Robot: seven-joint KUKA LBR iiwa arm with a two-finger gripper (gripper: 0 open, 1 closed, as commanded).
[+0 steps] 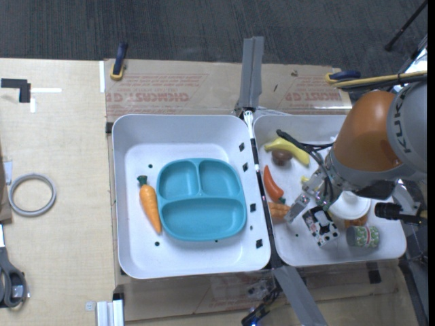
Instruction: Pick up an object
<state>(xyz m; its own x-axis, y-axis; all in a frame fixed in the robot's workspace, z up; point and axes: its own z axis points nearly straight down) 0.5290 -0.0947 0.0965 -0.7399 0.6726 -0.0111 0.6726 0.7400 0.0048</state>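
Observation:
My gripper reaches down into the right bin, just right of an orange piece lying by the bin's left wall. A red chilli-like piece lies above it, and a yellow banana with a brown item sits at the bin's back. A small patterned can and a white-and-orange object rest beside the wrist. In the left bin a carrot lies left of a teal divided plate.
The arm's orange band and grey body cover the right bin's back right. A grey divider strip runs between the bins. A roll of tape and scissors lie on the bench at left.

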